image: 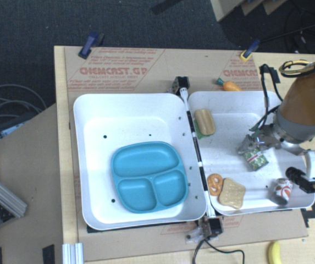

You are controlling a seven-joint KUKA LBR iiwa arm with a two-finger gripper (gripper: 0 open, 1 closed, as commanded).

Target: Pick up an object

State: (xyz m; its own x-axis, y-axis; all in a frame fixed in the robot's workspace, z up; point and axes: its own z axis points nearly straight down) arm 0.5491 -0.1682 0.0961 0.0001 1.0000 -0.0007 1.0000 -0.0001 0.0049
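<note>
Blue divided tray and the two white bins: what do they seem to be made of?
Blue divided tray: likely moulded plastic, matte, one even colour with rounded compartment edges. Left white bin and right white bin: probably thin formed plastic, smooth, slightly glossy, with soft rounded rims.

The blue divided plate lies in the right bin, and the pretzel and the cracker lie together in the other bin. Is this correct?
Not quite. The camera view shows the blue divided plate in the left bin, not the right one. The pretzel and the cracker lie together in the right bin.

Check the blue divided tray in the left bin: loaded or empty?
Empty. All three compartments of the blue divided tray show bare blue plastic, nothing lying in them.
</note>
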